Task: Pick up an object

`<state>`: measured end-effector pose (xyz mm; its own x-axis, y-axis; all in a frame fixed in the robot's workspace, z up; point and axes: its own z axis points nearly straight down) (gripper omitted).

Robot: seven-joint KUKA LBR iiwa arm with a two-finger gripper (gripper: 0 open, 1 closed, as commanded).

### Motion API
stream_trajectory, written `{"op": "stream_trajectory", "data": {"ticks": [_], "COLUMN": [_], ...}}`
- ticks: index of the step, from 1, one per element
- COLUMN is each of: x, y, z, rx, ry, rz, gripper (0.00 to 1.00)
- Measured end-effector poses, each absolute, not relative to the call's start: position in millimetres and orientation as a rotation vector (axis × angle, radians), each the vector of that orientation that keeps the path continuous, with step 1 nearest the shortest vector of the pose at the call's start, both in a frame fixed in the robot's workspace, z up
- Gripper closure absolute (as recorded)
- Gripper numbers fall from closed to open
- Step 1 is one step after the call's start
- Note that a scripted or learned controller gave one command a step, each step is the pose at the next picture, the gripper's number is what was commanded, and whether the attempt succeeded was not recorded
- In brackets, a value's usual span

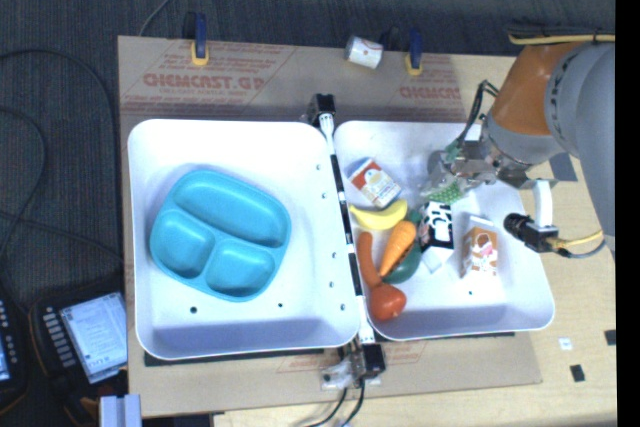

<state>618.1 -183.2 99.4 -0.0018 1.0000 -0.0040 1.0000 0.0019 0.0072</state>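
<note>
The right bin [520, 310] holds several small objects. A small red and white carton [372, 181] lies near its back left, with a yellow banana [378, 214] just in front of it. An orange carrot [390, 249] leans over a green item [406, 265], and a red tomato-like piece [388, 301] sits at the front left. A black and white carton [437, 223] and a white carton with a picture [481, 253] lie in the middle. My gripper [455, 165] hangs low over the bin's back right part, above a greenish speckled thing [445, 187].
The left bin [160, 140] holds a blue divided plate [220, 232]. A divider bar [338, 205] runs between the bins. The grey arm with its orange band [530, 95] enters from the right over the bin's back right corner. A small white object [364, 52] lies on the board behind the bins.
</note>
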Motion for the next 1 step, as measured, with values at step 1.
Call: {"op": "stream_trajectory", "data": {"ticks": [1], "x": [627.7], "y": [-109.8], "z": [182.3], "rx": [2.218], "ry": [2.223], "rz": [0.001], "gripper": [1.00]}}
